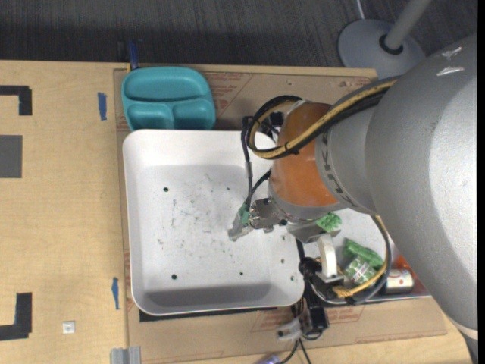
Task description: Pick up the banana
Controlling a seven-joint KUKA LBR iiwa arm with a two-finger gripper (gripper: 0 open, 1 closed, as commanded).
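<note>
Hand [241,224] over left bin [151,279]; its grip state cannot be told.

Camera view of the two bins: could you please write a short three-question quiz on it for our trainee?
1. True or false: the teal tray lies inside the left white bin.
2. Which colour is the band on the arm above the wrist? A) blue B) orange C) red
3. Fill in the missing word: seen from this camera, the gripper appears over the ___ bin.

Key
1. False: the tray sits outside the bin, just beyond its far edge.
2. B.
3. Left, towards that bin's right side.
</note>
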